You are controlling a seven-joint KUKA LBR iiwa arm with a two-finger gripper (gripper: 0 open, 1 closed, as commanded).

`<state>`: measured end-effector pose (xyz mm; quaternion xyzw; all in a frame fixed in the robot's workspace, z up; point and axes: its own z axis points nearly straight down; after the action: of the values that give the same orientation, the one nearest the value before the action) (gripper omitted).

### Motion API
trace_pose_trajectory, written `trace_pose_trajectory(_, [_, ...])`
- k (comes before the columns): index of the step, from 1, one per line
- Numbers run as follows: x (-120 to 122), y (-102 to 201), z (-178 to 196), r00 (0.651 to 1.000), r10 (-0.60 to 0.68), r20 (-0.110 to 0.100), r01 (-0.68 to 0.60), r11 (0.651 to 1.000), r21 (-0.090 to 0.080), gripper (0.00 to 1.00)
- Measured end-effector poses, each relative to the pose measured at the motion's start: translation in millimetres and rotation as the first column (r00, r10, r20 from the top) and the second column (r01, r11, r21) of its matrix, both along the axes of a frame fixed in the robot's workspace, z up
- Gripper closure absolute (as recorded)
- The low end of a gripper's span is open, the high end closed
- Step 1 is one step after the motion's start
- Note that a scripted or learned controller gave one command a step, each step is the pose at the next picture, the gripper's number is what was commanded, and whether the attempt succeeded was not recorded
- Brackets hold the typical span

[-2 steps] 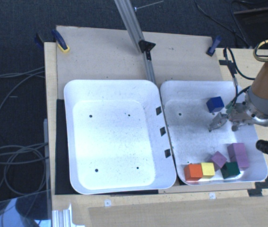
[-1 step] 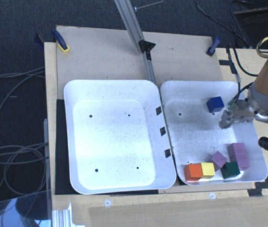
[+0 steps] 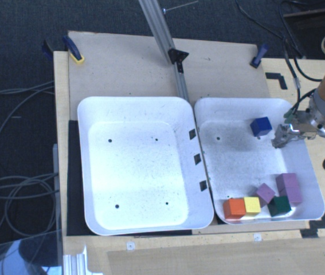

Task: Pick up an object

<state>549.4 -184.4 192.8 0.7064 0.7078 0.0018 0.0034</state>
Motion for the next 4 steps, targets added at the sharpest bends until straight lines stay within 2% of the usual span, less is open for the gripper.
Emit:
trace_pose_trajectory(1, [11.3,-3.6,56.7,1.000,0.000,0.001,0.000,1.000,-0.001,1.00])
trace_pose_trajectory(2, [12.1,-3.6,61.4,1.000,0.000,-0.004,0.000,1.000,0.001,1.00])
trace_pose_trajectory(3, [21.4,51.2,70.7,1.000,0.006,-0.002,-0.006,1.000,0.003,1.00])
trace_pose_trajectory(4, [33.3,104.2,57.5,1.000,0.005,-0.009,-0.005,1.000,0.005,1.00])
